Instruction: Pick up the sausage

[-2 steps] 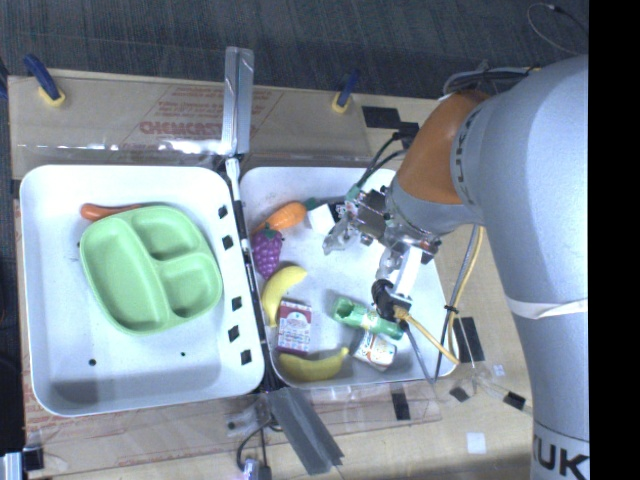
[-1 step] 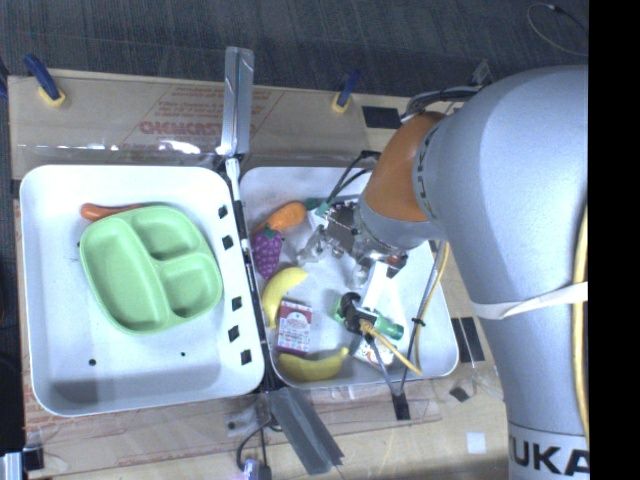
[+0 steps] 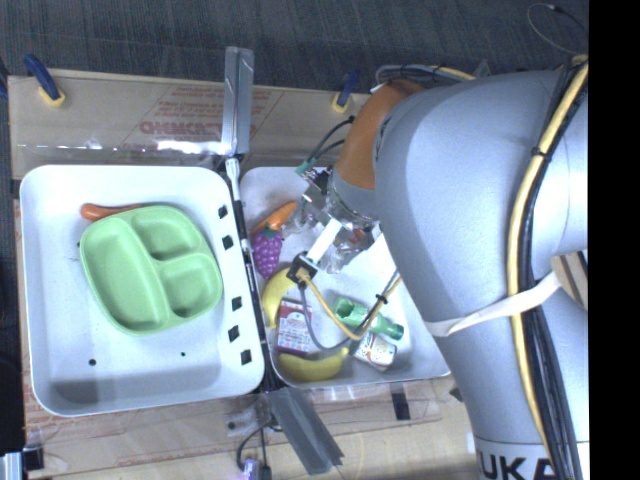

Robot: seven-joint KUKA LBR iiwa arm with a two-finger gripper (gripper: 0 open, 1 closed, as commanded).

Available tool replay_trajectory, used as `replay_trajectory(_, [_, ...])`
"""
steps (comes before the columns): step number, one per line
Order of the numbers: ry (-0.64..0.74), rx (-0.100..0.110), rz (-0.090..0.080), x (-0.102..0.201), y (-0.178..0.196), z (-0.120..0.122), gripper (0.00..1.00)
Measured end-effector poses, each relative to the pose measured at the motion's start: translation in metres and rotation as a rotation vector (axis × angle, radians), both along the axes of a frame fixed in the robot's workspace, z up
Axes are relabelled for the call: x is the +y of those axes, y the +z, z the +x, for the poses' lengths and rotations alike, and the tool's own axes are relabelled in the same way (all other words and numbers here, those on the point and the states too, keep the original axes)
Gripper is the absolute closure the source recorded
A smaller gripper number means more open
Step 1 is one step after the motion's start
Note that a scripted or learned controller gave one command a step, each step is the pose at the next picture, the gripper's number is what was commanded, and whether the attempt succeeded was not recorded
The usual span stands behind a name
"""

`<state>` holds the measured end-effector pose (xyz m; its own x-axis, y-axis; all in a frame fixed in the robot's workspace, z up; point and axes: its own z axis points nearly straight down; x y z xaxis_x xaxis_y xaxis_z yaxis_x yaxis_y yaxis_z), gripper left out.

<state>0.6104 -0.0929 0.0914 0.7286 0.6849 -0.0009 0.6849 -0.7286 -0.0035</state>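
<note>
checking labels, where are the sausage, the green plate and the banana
sausage [image 3: 98, 210]: camera view, its rounded left end
green plate [image 3: 120, 268]: camera view, floor of its large compartment
banana [image 3: 310, 368]: camera view, its lower curve

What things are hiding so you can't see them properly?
Camera view:
1. Sausage: the green plate covers its lower edge.
2. Right bin: the arm hides its right side.
3. Banana: a red packet covers its middle.
4. Its label: too small to read.
</note>
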Motion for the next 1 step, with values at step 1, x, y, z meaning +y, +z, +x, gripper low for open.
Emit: replay_trajectory(1, [0.019,0.0,0.0,-0.046,0.1325,-0.0068,0.0])
